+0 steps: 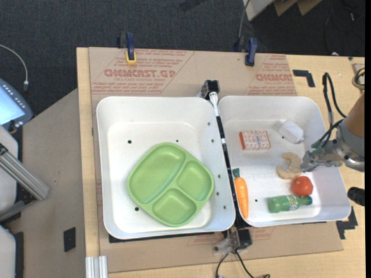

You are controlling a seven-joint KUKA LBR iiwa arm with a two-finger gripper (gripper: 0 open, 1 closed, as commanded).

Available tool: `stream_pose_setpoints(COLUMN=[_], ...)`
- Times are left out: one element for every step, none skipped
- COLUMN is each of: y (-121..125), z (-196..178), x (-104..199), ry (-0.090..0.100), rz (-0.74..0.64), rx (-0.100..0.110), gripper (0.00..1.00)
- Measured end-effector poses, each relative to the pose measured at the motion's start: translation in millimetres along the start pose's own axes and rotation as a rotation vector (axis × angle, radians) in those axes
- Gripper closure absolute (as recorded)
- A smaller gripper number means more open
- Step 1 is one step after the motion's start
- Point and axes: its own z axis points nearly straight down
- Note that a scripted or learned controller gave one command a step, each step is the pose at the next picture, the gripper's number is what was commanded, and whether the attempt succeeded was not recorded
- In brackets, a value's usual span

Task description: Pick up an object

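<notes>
The right bin (272, 106) holds several small objects. A red-and-white packet (255, 140) lies near its middle, with a white lump (291, 132) to the right of it. Lower down are a tan piece (287, 168), a red tomato (302, 186), a green bottle (288, 202) lying on its side, and an orange carrot (241, 197) along the left wall. My gripper (312, 160) reaches in from the right and hangs low just right of the tan piece and above the tomato. I see nothing held in it.
The left bin (116, 132) holds a green divided plate (170, 183). A black bar (217, 126) runs between the two bins. Blue clamps (250, 51) grip the cardboard's far edge. Cables (329, 97) hang at the right by the arm.
</notes>
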Motion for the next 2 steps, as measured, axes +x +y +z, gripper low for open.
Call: stream_pose_setpoints(y=[-2,-9], z=[-52,-112], x=[9,11], ry=[-0.001,-0.001], rz=[-0.002,-0.002], rx=[-0.004,-0.005], gripper=[1.0,1.0])
